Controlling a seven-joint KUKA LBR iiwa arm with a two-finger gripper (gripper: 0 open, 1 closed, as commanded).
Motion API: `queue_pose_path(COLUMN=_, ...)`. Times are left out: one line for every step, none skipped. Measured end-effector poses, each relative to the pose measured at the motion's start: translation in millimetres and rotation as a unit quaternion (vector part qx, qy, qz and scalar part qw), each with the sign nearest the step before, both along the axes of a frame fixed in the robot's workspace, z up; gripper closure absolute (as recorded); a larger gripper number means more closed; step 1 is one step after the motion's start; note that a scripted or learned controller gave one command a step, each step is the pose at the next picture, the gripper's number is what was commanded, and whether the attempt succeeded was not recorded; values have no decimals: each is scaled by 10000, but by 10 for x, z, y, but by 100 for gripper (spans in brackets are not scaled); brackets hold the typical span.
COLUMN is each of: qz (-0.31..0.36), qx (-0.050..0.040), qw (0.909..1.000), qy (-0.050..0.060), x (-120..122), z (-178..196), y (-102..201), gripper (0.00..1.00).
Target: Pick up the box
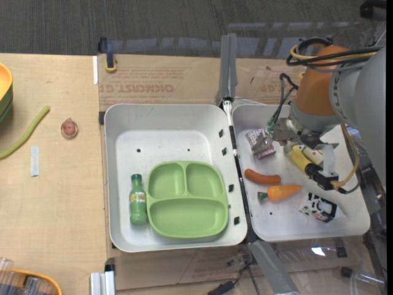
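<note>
It looked like a robotics lab or test cell, not anybody's home. A wooden bench (49, 183) carried two shallow white bins, the left bin (116, 183) and the right bin (353, 223), set on flattened printed cardboard (153, 85) with grey carpet (184, 11) behind. An industrial arm (331, 85) with bundled cables (313, 48) reached over them. The contents were plastic props: a green divided tray (186, 200), a toy bottle (137, 198), a toy carrot (281, 192) and sausage (263, 177).

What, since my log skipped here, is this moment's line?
gripper: beside box | box: in right bin | grasp: unconfirmed
</note>
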State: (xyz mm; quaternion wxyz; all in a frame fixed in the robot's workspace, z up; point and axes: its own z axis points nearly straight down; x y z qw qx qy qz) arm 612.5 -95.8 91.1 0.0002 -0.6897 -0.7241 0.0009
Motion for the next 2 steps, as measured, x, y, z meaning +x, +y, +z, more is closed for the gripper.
queue_pose_path(qz=-8, qx=-5, qw=10000, qy=8, x=-5, z=83, y=-15, gripper=100)
queue_pose_path(qz=582, qx=-5, qw=9983, qy=-7, x=465, z=1231, y=309, gripper=100)
